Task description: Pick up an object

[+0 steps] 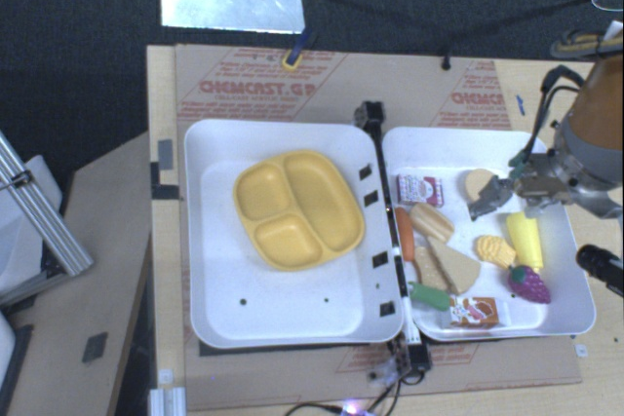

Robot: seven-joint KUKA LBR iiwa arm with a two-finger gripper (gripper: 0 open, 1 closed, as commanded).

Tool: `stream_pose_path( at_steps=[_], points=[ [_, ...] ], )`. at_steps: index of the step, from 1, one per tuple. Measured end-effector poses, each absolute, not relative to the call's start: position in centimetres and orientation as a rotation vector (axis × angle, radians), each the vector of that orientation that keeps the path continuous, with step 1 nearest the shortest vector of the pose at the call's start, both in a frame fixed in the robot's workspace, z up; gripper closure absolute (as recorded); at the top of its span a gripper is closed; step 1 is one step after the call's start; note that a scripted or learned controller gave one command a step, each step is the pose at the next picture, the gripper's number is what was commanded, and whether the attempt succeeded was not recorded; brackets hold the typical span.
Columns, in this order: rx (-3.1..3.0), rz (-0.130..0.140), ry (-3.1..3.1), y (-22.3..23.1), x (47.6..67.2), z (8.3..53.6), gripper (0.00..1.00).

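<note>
The claw [490, 197] hovered over the right bin [585, 307], just beside the tan round piece [478, 181], and whether it was open or shut couldn't be told. Nothing looked lifted: the yellow corn [525, 241], grapes [529, 284] and carrot [405, 234] lay in the bin. The pick looked undone.

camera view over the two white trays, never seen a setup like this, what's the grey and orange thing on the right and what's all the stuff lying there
You are looking down at a slant from one fixed camera above a bench. The grey and orange thing is a robot arm reaching in from the right; its grasping tool hangs over the right bin. I see nothing held in it.

The left bin holds a yellow divided plate. The right bin holds toy food: a carrot, grapes, a yellow corn cob, a red and white carton and a few more pieces.

The arm's job is to pick one up.
</note>
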State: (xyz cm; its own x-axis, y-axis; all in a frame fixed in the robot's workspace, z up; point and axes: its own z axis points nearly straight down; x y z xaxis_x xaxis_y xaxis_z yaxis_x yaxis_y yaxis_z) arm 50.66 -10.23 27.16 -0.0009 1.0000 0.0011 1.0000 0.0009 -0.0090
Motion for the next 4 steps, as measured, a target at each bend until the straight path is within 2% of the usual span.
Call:
stream_pose_path(
  at_steps=[1,3,4],
  points=[
    [-2.219,-0.003,-2.226,-10.2,50.8,27.7,0.00],
    [-2.219,0.002,-2.220,-9.1,51.5,18.2,0.00],
    [-2.219,0.001,-2.221,-9.1,51.5,12.1,0.00]
  ],
)
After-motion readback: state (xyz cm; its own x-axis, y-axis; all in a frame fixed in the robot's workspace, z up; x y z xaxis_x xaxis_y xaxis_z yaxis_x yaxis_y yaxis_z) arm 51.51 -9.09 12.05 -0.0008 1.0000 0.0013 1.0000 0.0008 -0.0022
